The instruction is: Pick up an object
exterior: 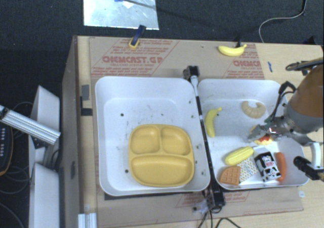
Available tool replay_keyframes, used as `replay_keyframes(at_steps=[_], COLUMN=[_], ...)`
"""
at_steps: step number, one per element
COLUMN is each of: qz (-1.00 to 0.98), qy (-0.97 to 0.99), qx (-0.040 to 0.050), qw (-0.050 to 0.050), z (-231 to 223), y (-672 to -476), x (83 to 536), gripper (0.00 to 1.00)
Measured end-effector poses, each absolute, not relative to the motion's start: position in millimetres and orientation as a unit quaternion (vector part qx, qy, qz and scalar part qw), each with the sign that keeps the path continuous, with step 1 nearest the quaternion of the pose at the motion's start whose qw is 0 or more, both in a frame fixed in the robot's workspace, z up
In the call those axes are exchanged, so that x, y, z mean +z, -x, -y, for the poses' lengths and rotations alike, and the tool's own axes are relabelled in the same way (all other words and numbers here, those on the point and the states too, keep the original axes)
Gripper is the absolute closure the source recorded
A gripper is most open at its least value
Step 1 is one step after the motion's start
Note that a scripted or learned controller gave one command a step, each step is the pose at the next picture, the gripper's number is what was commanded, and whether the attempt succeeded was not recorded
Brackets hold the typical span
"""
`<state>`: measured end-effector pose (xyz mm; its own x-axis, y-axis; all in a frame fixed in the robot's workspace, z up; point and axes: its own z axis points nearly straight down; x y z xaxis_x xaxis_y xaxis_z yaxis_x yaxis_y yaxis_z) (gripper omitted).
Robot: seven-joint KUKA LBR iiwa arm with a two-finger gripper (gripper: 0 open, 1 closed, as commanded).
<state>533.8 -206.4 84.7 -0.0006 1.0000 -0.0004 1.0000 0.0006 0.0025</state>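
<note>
The right bin (238,90) holds several toy foods. A yellow banana (211,121) lies by its left wall and a pale croissant (252,108) sits toward the back. Along the front lie a yellow corn cob (238,155), a brown waffle (230,175), a checkered piece (248,169), a black-and-white carton (267,166) and an orange sausage (281,166). My gripper (261,133) hangs low over the bin's right middle, just above a small red-and-yellow item (264,140) that it partly hides. The grey arm with its orange band (306,98) comes in from the right.
The left bin (116,95) carries a yellow divided plate (161,154). A second banana (232,49) and a blue-and-yellow tool (136,36) lie on the cardboard behind the bins. A black clamp (192,73) sits at the divider between the bins.
</note>
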Motion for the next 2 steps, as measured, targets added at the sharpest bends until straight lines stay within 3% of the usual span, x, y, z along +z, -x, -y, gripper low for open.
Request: replay_keyframes(at_steps=[1, 2], qz=[-0.708, -0.708], qy=[-0.707, -0.707], qx=[0.0008, 0.0015], qw=[0.001, 0.001], z=[206.4, 206.4], y=[-536.7, -537.5], x=[84.7, 95.2], gripper=[0.00, 1.00])
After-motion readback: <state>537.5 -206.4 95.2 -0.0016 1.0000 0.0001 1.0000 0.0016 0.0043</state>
